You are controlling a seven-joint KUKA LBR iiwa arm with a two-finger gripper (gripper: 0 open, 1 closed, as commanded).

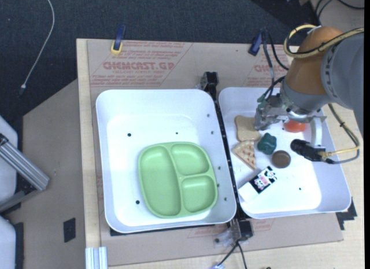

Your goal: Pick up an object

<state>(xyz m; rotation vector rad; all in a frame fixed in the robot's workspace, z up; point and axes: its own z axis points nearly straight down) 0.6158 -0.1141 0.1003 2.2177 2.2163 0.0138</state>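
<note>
My gripper (264,120) hangs low over the far part of the right bin (300,201), right above a tan toast-shaped piece (243,127). Just in front of it lie a dark green block (267,143), a brown round disc (281,159) and a waffle-patterned wedge (245,154). A small red-orange item (295,126) peeks out beside the wrist. A black-and-white card-like piece (263,180) lies nearer the front. Nothing shows between the fingers.
The left bin (115,123) holds a light green divided plate (176,178). A black clip (209,80) sits at the far end of the wall between the bins. Cables loop over the arm at the right. The bench's cardboard top (173,59) surrounds both bins.
</note>
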